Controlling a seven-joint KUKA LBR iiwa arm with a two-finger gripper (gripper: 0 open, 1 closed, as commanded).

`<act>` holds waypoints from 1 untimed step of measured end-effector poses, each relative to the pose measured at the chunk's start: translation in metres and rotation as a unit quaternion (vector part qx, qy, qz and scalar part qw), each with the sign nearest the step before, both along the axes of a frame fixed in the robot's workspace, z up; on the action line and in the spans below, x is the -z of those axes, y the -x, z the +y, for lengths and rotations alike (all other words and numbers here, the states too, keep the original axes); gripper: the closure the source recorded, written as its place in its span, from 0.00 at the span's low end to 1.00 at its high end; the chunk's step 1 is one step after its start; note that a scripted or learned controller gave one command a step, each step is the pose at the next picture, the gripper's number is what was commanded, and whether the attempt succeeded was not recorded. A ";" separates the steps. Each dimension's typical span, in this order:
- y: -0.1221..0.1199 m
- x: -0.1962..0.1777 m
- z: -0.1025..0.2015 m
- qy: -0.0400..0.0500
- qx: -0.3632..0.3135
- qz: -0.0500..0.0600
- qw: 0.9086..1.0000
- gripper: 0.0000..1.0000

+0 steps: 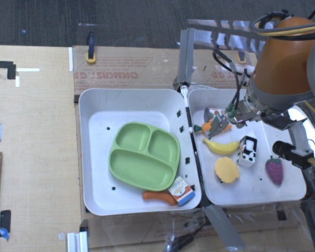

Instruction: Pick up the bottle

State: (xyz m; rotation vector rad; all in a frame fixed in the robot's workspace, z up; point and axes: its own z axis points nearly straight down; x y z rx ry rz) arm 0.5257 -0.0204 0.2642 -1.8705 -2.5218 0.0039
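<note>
Claw [219, 124] above one banana [221, 146]

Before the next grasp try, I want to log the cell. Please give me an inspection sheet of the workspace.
Surface: left white bin and right white bin on a pale wooden bench.
Job's things: small black-and-white cow-patterned bottle, in the right bin, apart from the gripper.
Clutter: yellow banana, yellow round toy, purple berry toy; in the left bin, green divided plate, orange sausage toy, small carton.
Grippers: gripper low at the right bin's far side.
Cables: black cables by the arm.
Surroundings: orange clamp.
</note>
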 end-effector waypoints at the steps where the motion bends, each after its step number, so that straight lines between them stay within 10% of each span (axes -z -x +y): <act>1: 0.038 0.067 0.097 0.000 -0.016 0.000 1.000 0.00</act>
